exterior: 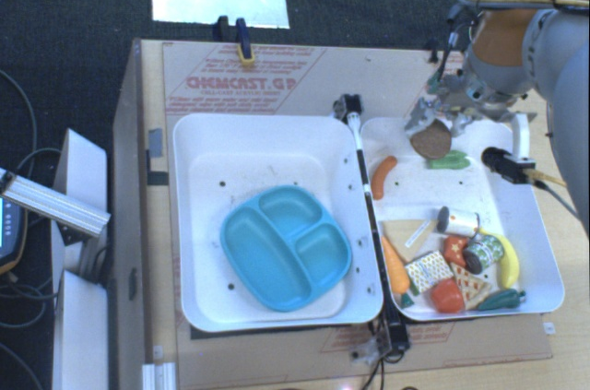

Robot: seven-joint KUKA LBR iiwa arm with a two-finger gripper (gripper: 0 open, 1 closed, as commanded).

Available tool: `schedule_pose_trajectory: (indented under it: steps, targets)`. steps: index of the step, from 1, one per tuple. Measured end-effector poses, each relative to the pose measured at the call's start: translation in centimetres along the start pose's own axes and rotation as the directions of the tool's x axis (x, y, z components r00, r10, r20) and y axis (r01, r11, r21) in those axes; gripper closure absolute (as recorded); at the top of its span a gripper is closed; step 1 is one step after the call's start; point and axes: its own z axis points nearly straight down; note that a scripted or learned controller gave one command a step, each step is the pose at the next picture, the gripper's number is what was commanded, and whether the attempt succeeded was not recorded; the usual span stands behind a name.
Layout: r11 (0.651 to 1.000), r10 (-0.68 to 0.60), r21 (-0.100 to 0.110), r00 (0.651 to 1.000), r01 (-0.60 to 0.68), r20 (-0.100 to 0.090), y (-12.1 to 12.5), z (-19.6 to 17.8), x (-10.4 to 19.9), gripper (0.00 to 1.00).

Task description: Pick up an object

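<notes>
Arm's up in the upper right of the frame, and the gripper [441, 116] looks clamped on a brown roundish object [430, 142], hanging over the right bin [539, 236]. Blue divided plate [286, 245] sits in the left bin [207, 158].

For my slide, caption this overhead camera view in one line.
KUKA arm's gripper over the right bin of toy food, at a brown round piece; blue divided plate in the left bin.

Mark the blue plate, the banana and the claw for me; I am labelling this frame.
blue plate [286, 247]: camera view, middle of the divided tray.
banana [508, 261]: camera view, its curved body.
claw [441, 123]: camera view, between its fingertips.
</notes>
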Motion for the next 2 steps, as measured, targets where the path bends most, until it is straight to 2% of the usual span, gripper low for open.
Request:
schedule_pose_trajectory:
  steps: [2]
  targets:
    - [1.0,0.0,0.004,1.0,0.0,-0.001,-7.9,-3.8,7.5,1.0]
